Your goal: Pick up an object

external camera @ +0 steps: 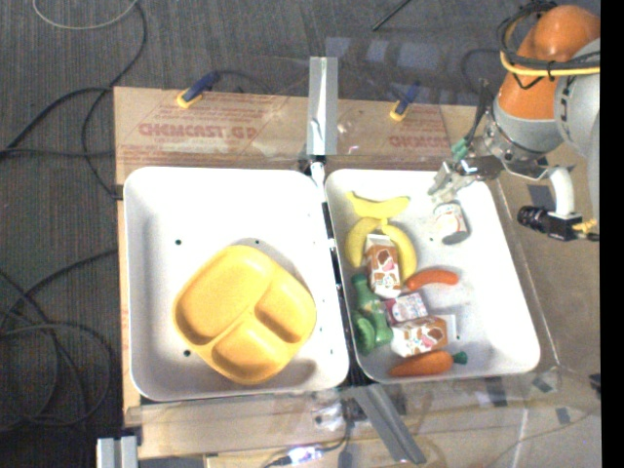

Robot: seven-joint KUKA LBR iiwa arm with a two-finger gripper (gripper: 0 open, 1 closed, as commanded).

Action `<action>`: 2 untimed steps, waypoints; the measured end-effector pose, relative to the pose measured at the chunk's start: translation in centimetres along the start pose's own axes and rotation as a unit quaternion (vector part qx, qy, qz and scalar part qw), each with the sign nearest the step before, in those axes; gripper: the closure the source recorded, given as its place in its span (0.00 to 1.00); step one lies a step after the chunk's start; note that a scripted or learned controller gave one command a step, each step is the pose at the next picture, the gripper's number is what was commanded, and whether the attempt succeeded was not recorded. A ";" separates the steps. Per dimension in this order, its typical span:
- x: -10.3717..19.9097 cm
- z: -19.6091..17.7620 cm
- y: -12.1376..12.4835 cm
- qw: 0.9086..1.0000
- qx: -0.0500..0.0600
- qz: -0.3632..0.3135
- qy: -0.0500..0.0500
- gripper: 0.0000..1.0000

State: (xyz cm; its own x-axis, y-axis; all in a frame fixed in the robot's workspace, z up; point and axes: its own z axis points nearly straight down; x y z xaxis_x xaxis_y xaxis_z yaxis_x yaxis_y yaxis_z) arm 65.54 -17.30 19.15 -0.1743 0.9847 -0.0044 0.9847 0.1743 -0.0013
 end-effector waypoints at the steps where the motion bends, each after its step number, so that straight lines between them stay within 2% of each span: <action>1: -0.4 -6.9 -0.9 0.973 -0.002 -0.231 0.001 1.00; 2: -1.5 -6.5 -4.3 0.912 -0.002 -0.410 0.001 1.00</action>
State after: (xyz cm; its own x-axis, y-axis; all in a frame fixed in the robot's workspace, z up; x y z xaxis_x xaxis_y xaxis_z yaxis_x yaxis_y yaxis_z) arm 61.55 -19.51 25.66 -0.8526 0.5226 -0.0022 0.5226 0.8526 0.0009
